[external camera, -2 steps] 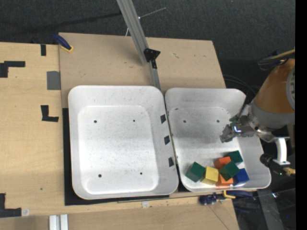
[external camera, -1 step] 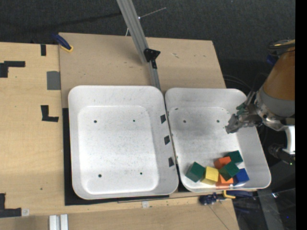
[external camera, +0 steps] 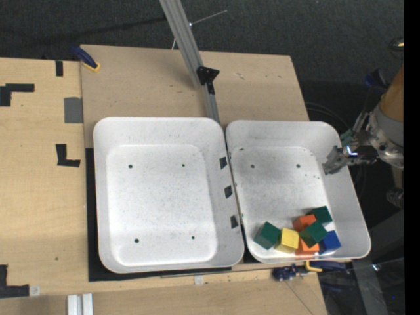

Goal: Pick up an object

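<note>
A heap of small blocks lies in the near right corner of the right bin (external camera: 289, 143): a dark green block (external camera: 267, 234), a yellow block (external camera: 289, 239), an orange block (external camera: 304, 222), another green block (external camera: 319, 217) and a blue block (external camera: 330, 241). My gripper (external camera: 336, 159) hangs over the right bin's far right rim, well behind the blocks and apart from them. Nothing shows between its fingers. The arm's wrist enters from the right edge.
The left bin (external camera: 161, 195) sits beside the right one, sharing a raised middle edge. A slanted metal pole (external camera: 184, 31) with a black clamp crosses the bench behind the bins. Black tape marks lie on the wooden bench at left.
</note>
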`<move>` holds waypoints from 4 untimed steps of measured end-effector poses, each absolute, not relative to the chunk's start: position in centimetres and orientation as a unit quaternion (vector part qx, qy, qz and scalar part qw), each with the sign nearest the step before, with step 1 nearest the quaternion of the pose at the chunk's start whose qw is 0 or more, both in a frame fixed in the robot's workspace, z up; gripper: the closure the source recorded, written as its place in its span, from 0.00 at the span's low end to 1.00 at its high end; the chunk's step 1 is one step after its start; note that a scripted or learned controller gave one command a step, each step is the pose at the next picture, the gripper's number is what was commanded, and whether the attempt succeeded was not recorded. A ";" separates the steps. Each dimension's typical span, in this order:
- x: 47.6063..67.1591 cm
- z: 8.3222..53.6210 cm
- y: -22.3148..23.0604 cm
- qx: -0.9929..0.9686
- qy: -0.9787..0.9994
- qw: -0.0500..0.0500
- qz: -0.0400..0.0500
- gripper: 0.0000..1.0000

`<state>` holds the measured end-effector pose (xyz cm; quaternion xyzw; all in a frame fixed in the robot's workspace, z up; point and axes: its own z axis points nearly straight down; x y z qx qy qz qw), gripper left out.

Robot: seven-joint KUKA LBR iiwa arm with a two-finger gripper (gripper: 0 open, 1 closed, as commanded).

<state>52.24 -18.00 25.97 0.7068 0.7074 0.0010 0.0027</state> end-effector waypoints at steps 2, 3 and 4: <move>53.3 26.4 -7.2 0.705 0.710 -0.001 0.000 1.00; 54.0 25.8 -2.9 0.705 0.709 -0.001 -0.001 1.00; 54.3 24.1 2.7 0.705 0.709 -0.002 -0.001 1.00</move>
